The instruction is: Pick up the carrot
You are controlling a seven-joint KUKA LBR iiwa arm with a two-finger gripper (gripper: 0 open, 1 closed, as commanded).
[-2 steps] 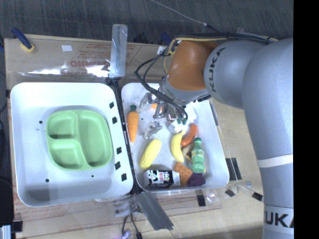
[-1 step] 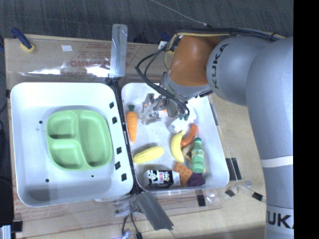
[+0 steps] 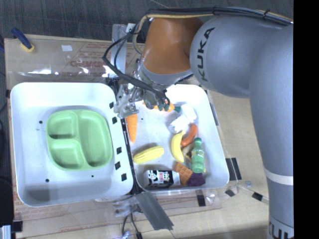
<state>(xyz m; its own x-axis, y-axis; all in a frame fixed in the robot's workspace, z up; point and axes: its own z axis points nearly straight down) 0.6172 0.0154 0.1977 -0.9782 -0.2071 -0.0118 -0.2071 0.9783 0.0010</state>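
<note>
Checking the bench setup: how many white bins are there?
2: the left bin holds a green divided plate; the right bin holds the carrot and other toy food.

A green divided plate (image 3: 79, 139) lies in the left bin (image 3: 20, 133); corn (image 3: 148, 155), banana (image 3: 177, 146) and bottle (image 3: 198, 156) share the right bin (image 3: 212, 118).

Pale wooden bench (image 3: 234, 128) — dark ribbed floor (image 3: 65, 6) beyond

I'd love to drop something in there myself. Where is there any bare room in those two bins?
Left bin: bare white floor rings the green plate, widest along its near edge. Right bin: a patch between carrot, corn and banana. Its right side and near edge are crowded with toys, and the gripper hangs at the carrot's top.
</note>
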